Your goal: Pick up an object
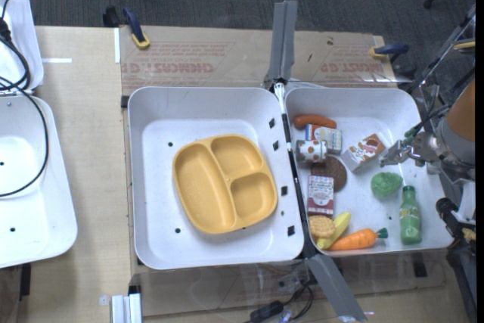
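Observation:
The right bin (355, 98) holds several toy foods: a red sausage (314, 121), a small can (310, 150), a white carton (330, 138), a red-and-white box (364, 150), a brown cookie (335, 175), a dark red packet (321, 195), a round cracker (321, 225), a banana (339, 226), a carrot (354, 240), a green leafy piece (386, 184) and a green bottle (410, 215). My gripper (398, 154) reaches in from the right, just above the leafy piece and right of the red-and-white box. Nothing shows in its grasp.
The left bin (151, 163) holds a yellow divided plate (225, 184). A grey divider bar (283, 49) runs between the bins. Clamps (136, 30) sit on the bench's back edge. A white unit with black cables (23, 163) stands at the far left.

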You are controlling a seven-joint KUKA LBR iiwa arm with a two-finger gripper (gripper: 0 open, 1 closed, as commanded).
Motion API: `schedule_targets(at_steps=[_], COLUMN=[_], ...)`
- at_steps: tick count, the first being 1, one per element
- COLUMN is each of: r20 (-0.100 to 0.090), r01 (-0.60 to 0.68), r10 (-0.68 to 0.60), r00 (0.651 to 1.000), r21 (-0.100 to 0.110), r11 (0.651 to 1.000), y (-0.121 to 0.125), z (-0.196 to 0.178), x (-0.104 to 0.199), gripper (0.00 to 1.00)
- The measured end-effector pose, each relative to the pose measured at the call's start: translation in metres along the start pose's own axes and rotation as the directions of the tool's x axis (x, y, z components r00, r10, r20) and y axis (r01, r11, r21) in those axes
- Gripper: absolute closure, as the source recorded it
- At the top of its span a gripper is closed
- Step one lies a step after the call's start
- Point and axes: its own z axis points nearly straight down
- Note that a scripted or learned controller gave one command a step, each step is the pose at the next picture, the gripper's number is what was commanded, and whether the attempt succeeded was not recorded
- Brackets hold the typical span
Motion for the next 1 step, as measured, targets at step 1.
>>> schedule_targets(at_steps=[1], r20=[-0.011], r01=[-0.123], r10=[0.125], r00=[0.992], r21=[0.111], r11=[0.986], y=[-0.0280], z=[0.0323], x=[-0.0007], gripper=[0.00])
